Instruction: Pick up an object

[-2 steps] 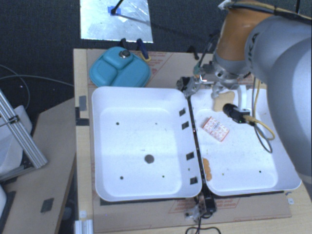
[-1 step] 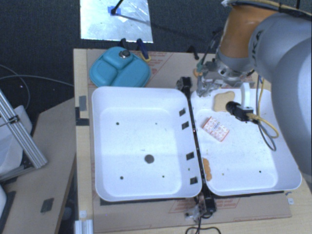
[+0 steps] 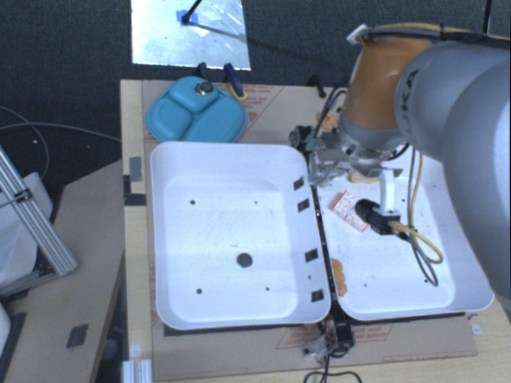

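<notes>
Hanging over the far left corner of the right bin (image 3: 391, 290), the hand (image 3: 325, 164) hid whether it was wide or narrow. A red-and-white packet (image 3: 348, 211) lay near it on the bin floor, and a brown piece (image 3: 339, 277) rested against the left wall.

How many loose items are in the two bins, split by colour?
Dark grey: 1, a round disc in the left bin
Red-and-white: 1, a packet in the right bin
Orange-tan: 2, both in the right bin: a piece by the divider and a paler piece at the far side, partly hidden
Total: 4
</notes>
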You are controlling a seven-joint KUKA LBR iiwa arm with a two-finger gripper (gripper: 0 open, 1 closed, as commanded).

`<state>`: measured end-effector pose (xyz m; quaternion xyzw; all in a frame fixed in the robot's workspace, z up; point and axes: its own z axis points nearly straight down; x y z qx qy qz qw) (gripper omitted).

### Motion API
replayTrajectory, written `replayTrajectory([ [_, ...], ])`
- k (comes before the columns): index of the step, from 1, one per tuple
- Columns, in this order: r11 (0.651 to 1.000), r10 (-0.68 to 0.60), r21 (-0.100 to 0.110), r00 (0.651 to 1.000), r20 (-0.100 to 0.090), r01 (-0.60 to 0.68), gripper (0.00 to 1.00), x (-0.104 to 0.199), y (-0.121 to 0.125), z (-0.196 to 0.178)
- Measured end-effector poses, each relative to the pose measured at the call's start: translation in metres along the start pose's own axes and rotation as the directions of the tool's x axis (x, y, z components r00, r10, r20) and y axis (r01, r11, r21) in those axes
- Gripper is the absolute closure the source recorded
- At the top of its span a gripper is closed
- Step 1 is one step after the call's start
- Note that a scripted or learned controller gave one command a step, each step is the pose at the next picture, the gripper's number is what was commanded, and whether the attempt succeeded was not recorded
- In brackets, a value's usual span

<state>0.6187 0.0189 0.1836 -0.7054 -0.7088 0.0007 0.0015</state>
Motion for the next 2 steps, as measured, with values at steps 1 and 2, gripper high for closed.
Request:
replayTrajectory([
  [1,1.000,0.001,-0.002,1.000,0.001,-0.001,1.00,0.029,-0.042,0.000],
  [2,1.000,0.000,0.001,1.000,0.000,0.000,1.00,0.056,-0.119,0.000],
])
